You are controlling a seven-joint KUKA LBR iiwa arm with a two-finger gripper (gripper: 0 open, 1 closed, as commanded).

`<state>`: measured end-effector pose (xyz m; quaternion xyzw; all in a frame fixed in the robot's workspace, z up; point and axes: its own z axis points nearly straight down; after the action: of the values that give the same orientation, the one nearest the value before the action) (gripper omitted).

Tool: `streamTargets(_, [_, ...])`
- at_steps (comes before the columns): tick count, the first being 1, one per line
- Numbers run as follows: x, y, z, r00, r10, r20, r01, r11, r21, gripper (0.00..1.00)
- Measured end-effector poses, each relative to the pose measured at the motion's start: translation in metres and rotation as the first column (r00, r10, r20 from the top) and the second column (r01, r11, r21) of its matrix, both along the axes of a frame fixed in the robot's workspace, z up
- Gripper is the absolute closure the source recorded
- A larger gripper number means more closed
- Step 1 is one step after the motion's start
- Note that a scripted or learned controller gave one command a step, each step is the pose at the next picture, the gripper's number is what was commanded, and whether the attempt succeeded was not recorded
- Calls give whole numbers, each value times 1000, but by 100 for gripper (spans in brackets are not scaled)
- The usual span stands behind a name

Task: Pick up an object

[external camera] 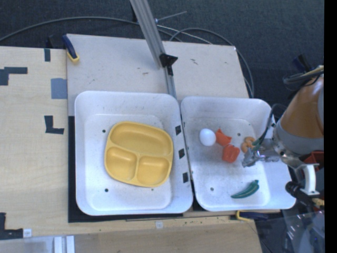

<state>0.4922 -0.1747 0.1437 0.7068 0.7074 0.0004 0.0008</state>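
Two shallow white plastic bins sit side by side across the middle of the frame, the left bin (84,141) slightly larger-looking than the right bin (221,194), their inner rims touching along a line of small black clips. Under them lies a pale wooden bench top (121,62) that fills the upper centre and the left side of the frame. From the right edge of the frame the grey arm with its orange band (305,109) reaches over the right bin's right rim. Centred in the left bin rests a yellow plastic divided plate with three compartments (139,153). At the right side of the right bin's floor the two-finger gripper (248,159) hangs low, its tips too blurred to say whether they are parted or closed, and nothing is plainly seen between them. Just left of it lie two small orange-red blocks (227,146), touching each other. A small orange lumpy item (247,142) sits right against the gripper's upper side. Toward the bin's lower right lies a dark green curved pepper-shaped toy (245,190). Left of the blocks sits a white egg-shaped ball (207,137).
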Motion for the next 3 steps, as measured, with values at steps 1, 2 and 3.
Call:
streamTargets(1, [0, 0, 42, 1000, 1, 1, -1, 1000, -1, 100])
streamTargets(2, [1, 0, 79, 1000, 1, 1, -1, 1000, -1, 100])
streamTargets(3, [23, 46, 69, 1000, 6, -4, -6, 1000, 2, 100])
